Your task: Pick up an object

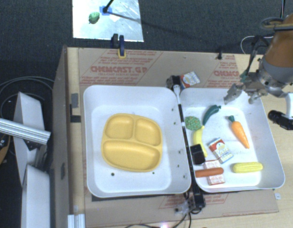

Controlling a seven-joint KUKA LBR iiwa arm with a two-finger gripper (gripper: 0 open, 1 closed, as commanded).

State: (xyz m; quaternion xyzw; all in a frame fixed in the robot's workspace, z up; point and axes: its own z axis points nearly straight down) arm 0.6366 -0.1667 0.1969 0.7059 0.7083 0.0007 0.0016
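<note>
The two-finger gripper [241,93] hovers over the right white bin's [270,141] far corner, fingers spread and empty. This looks like the approach step. The nearest candidates, a dark green toy pepper [211,112] and an orange plastic carrot [239,131], lie below; next it must descend onto one.

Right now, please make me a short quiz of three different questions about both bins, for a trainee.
1. True or false: the yellow divided plastic tray lies in the left white bin.
2. Which lies nearest the gripper? A) orange toy carrot B) yellow toy corn cob C) red toy sausage
3. Fill in: the green toy broccoli is in the ___ bin.

Key: 1 true; 2 A; 3 right.
</note>
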